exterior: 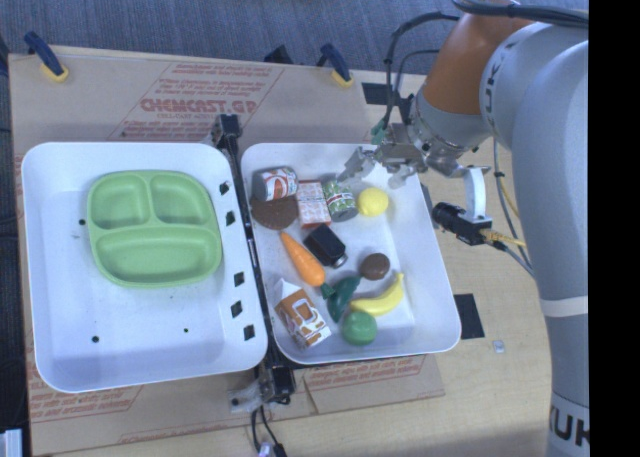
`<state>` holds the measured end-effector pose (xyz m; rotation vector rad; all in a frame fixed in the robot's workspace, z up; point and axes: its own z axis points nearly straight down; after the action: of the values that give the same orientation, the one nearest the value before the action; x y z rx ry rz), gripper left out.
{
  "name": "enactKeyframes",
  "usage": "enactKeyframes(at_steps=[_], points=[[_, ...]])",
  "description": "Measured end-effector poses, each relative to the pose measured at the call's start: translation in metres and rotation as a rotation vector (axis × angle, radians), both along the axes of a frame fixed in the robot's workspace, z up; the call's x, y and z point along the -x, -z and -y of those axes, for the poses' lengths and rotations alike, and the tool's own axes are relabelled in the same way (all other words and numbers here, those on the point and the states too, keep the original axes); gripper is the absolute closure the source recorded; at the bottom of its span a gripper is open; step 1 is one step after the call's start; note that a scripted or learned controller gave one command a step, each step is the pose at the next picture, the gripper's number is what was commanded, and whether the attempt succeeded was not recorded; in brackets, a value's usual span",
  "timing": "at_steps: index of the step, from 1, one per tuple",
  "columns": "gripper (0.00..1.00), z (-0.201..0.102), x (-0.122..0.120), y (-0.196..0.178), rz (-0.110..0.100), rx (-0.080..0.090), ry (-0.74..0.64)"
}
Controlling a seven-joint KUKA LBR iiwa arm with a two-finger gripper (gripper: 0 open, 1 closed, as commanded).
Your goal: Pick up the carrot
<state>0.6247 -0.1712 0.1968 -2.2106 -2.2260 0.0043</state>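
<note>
Overhead, the gripper (356, 167) hangs above the back of the right bin (432, 275), its fingers slightly apart and closed on nothing, over the green can (340, 201) and beside the lemon (373, 202). The carrot (301, 258) lies well short of it, near the bin's left wall, slanting from upper left to lower right with the brown disc (274, 212) just behind its top and the black block (325, 244) close on its right. By the look of it, the job is at the approach stage (nothing has been lifted). The next move calls for a shift forward and left, a turn of the wrist to cross the carrot's long axis, and a descent that clears the black block. The left bin (40, 245) holds the green tray (153, 227), apart from the action.
</note>
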Motion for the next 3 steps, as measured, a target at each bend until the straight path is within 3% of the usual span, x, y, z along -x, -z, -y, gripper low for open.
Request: enactKeyframes(at_steps=[1, 2, 3], points=[[0.00, -0.045, 0.064, 0.106, 0.000, 0.000, 0.001], [0.00, -0.071, 0.092, 0.103, 0.013, 0.011, 0.004], [0.00, -0.074, 0.103, 0.104, 0.009, 0.009, 0.005]])
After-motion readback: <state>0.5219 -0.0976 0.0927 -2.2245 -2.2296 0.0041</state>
